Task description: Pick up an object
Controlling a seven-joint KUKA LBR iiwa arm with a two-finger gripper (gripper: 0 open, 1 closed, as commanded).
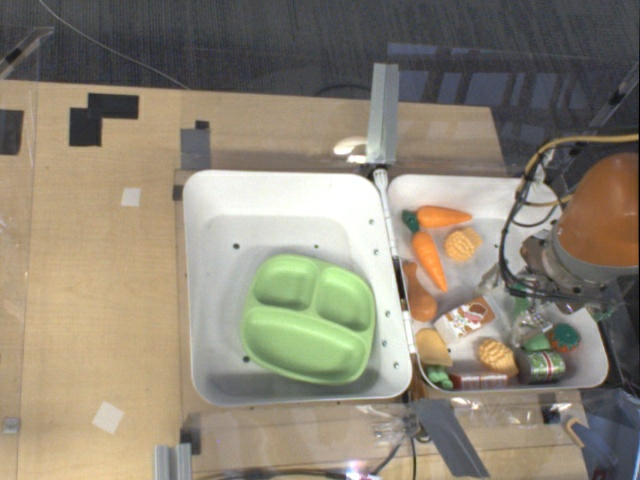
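Toys crowd your right bin (pixel 596 376); the gripper (pixel 535 320) hangs low at its 4 o'clock, above a can (pixel 541 366), likely chosen as target; grip state can't be told.

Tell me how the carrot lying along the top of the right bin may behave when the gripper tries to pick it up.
The carrot looks like smooth, rigid toy plastic, so it probably stays stiff and is light. Its tapered, rounded body may slip out of a grip near the thin end. Lying on its side on the right bin, it could roll toward the second carrot if nudged.
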